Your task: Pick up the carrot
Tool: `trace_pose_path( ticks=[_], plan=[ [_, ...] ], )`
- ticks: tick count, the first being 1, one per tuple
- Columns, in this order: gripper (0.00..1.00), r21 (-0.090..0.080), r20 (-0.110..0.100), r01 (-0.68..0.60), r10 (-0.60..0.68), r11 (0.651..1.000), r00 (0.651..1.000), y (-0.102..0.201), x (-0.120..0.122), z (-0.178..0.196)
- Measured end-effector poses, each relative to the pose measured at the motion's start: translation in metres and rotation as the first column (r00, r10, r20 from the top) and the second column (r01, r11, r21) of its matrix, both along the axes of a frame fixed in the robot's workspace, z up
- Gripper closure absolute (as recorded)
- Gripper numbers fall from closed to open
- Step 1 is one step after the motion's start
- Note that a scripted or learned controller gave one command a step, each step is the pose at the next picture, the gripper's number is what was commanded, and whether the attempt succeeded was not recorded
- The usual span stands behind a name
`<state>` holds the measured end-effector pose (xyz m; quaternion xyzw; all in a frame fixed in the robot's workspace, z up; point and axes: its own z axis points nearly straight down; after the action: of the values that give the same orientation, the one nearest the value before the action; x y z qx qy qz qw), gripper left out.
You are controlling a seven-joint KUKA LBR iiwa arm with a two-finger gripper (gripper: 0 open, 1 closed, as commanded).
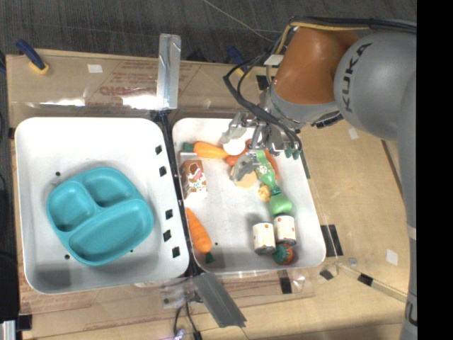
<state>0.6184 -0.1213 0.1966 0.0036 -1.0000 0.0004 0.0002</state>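
Claw (pixel 248 151): low in the right bin's (pixel 233 218) top part; cannot tell if open or holding anything.
Carrot (pixel 209 149): lies just left of the claw.
Second carrot (pixel 198 230): by the bin's left wall.
Left bin (pixel 35 147): holds a teal plate (pixel 99 214).

The end effector (pixel 248 149) is covering part of a carrot (pixel 210 149) and the items beneath it. The arm (pixel 375 83) is running off the right edge. Finger state is undeterminable.
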Motion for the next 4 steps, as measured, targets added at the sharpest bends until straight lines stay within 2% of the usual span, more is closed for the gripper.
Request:
trace_pose_path(
  ticks=[1, 2, 3, 4],
  plan=[
    [0.00, 0.003, -0.003, -0.240, 0.240, 0.971, 0.971, -0.022, 0.022, -0.106],
    [0.00, -0.010, 0.002, -0.370, 0.370, 0.929, 0.929, 0.013, 0.016, -0.102],
    [1.00, -0.006, 0.006, -0.375, 0.375, 0.927, 0.927, 0.017, 0.017, -0.091],
    [1.00, -0.006, 0.009, -0.483, 0.483, 0.876, 0.876, 0.005, 0.041, 0.015]
  ],
)
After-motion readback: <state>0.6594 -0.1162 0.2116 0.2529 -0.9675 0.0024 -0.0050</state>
